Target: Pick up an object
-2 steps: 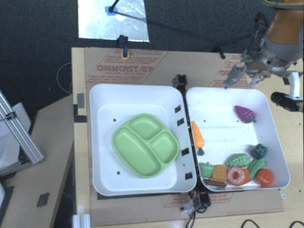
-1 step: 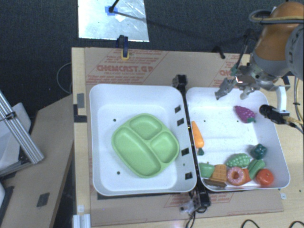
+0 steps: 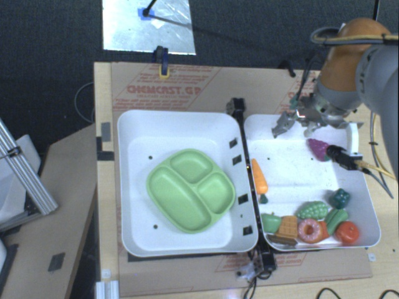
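My gripper (image 3: pixel 295 127) hangs over the far edge of the right bin (image 3: pixel 293 167). Its fingers stand apart, open, with nothing between them. A purple bunch of grapes (image 3: pixel 318 148) lies just to its right and a little nearer. An orange carrot (image 3: pixel 259 177) rests along the bin's left wall. At the bin's near end sit several toy foods: a pink donut (image 3: pixel 310 230), a red tomato (image 3: pixel 348 232), a green leafy piece (image 3: pixel 313 210), a tan waffle (image 3: pixel 288 228), a green pepper (image 3: pixel 270 222) and a teal piece (image 3: pixel 340 198).
The left bin (image 3: pixel 134 167) bears a light green divided plate (image 3: pixel 190 190). A black divider (image 3: pixel 244 167) with clips runs between the two bins. A sheet of foil (image 3: pixel 148 16) lies beyond the bench.
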Action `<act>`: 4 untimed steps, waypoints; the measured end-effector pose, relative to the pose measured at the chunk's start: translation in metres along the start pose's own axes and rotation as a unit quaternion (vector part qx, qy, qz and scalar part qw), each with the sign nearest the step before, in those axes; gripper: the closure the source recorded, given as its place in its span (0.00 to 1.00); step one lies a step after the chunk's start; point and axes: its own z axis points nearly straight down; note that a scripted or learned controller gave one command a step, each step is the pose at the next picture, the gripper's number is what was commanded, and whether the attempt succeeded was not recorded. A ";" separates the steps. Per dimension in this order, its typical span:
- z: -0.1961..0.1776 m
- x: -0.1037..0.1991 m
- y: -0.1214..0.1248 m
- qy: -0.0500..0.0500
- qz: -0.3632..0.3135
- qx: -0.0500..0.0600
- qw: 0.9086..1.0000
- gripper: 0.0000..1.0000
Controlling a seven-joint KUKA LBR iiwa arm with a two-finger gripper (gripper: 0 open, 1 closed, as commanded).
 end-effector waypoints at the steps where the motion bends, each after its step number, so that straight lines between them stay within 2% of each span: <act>1: 0.043 0.004 0.006 0.000 0.000 -0.001 1.000 0.00; 2: 0.079 0.005 0.007 0.000 -0.001 0.000 1.000 0.00; 3: 0.066 0.005 0.008 0.000 -0.001 -0.002 1.000 1.00; 4: 0.021 0.011 0.006 0.000 0.000 -0.003 1.000 1.00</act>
